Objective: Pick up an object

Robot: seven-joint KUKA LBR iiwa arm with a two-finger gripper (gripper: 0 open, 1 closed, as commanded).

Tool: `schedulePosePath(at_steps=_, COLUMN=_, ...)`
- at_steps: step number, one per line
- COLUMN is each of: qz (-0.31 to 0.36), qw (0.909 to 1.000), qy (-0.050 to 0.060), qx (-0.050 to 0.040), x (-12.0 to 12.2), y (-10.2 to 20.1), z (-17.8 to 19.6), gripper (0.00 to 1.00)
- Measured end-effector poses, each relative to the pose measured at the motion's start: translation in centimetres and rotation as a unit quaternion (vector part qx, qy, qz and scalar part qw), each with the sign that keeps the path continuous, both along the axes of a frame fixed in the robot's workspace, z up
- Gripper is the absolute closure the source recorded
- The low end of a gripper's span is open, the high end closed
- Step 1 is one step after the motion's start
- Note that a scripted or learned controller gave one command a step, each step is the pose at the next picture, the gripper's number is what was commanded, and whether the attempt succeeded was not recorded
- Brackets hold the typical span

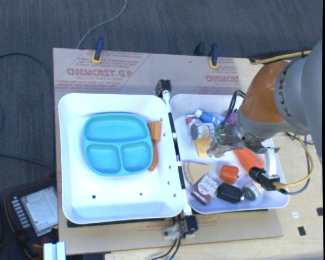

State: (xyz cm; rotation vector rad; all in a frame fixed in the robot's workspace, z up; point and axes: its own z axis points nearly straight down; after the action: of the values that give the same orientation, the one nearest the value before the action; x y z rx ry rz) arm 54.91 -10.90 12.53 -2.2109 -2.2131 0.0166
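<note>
Hanging low over the right bin, the tool sits among the clutter near the bin's middle, just beside a yellow piece; whether it is open or closed, or has hold of anything, cannot be told from this angle. Above it rises the grey arm with its orange band, coming in from the right. The bench is a pale brown board printed with red lettering, held by blue-handled clamps at its far edge, and it stands on dark grey carpet crossed by thin cables. At the near left lies a black device with a pale screen. The left bin holds a light blue divided tray with three compartments, and an orange strip lies touching the tray's right edge. The right bin is crowded: a blue and white tube at the far side, an orange block and a long orange piece near the middle, a tan wedge, a red and white packet and a black oval object along the near side.
</note>
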Motion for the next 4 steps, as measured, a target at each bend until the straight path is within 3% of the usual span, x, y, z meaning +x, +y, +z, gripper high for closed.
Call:
schedulePosePath(at_steps=1, qz=0.0, qw=1.0, qy=0.0, qx=-0.0001, x=0.0, y=0.0, z=0.0, gripper=0.0)
schedulePosePath(at_steps=2, qz=0.001, qw=1.0, qy=0.002, qx=0.0005, x=0.0, y=0.1, z=0.7, gripper=1.0)
schedulePosePath(at_steps=3, qz=0.001, qw=1.0, qy=0.002, qx=0.0005, x=0.0, y=0.1, z=0.7, gripper=0.0)
schedulePosePath(at_steps=4, qz=0.001, qw=1.0, qy=0.004, qx=0.0012, x=0.0, y=0.1, z=1.5, gripper=1.0)
